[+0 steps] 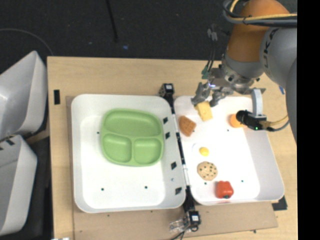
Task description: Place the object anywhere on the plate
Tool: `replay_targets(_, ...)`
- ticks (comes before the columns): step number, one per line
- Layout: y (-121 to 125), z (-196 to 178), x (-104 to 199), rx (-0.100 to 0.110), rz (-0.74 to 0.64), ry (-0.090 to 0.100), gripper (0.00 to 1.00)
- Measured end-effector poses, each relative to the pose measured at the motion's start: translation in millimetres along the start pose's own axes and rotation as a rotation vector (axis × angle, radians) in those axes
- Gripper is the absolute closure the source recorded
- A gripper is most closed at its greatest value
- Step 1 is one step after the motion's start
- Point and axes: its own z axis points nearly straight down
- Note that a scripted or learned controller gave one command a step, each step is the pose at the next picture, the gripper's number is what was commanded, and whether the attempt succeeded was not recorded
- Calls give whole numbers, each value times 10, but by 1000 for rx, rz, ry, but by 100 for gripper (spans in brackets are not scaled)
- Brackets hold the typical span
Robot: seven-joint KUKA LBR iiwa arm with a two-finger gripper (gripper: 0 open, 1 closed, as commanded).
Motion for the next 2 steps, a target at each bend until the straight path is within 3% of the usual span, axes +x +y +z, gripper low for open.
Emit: replay_targets(2, -177, 73, 929, -1, 0, 0, 100)
